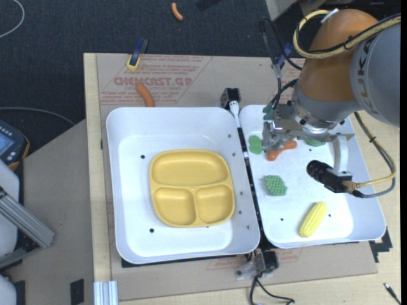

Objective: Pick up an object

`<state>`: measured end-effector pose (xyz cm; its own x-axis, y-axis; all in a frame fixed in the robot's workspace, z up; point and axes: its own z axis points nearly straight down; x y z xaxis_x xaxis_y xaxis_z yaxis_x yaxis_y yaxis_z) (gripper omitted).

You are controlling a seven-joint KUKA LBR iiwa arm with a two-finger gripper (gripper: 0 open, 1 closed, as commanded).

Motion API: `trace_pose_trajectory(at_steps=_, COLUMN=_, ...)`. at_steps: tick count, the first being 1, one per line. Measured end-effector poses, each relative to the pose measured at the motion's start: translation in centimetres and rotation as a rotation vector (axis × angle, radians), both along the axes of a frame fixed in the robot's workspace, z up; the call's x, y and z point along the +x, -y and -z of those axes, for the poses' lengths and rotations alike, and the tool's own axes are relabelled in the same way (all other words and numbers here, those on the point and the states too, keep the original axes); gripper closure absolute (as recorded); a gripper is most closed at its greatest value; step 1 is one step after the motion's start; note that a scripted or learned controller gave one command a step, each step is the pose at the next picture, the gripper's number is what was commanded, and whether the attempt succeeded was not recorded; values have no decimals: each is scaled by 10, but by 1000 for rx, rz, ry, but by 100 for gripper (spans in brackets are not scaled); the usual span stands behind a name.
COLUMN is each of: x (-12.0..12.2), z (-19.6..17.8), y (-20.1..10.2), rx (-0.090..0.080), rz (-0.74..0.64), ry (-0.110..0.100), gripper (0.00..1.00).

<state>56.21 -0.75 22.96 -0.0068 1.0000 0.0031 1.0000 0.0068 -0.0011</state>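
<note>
Camera view: gripper [275, 140] is low in the right bin [362, 224], at the left end of an orange carrot [287, 146]. The carrot lies flat in the bin's far-left part, long axis slanting lower-left to upper-right. Clamped or released: cannot tell. Corn [313, 219] lies well apart.

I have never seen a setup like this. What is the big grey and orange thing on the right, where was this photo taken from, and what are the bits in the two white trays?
The grey machine with the orange band is a robot arm, reaching in from the right. The photo comes from one camera fixed above the bench, looking down at a slant. At the arm's tip is its gripper, low over the right bin. That bin holds what look like toy foods: an orange carrot right by the gripper, a knobbly green piece and a yellow corn cob. The left bin holds a yellow divided plate. I cannot tell whether the gripper has hold of anything.
</note>
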Motion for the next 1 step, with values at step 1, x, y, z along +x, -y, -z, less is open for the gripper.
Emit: trace_pose_trajectory(at_steps=1, x=13, z=16, y=-22, rx=-3, rz=4, ry=1, gripper=100)
